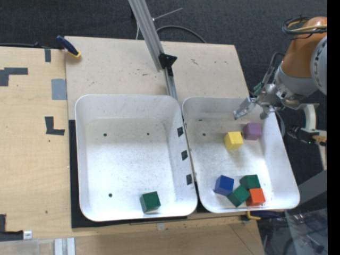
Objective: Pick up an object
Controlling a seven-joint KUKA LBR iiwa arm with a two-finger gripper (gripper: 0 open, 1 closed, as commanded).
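While the arm is reaching in from the right, things are lying like this:

Right bin: this shallow white plastic tray is holding six small cubes.
Near the pincer: a pale purple cube is sitting by the far right wall, with a yellow cube just beside it on the left.
Near corner: a blue cube, two dark green cubes and an orange cube are crowding together, touching or nearly so.
Left bin: a single dark green cube is resting near its front edge.
Worktop: a slanted metal pole is crossing over the far side, ending above the gap between the bins.
Arm: grey with an orange band, it is leaning in over the right bin's far right corner.
Pincer: it is hovering above and just behind the purple cube; its fingers are standing apart with nothing between them.
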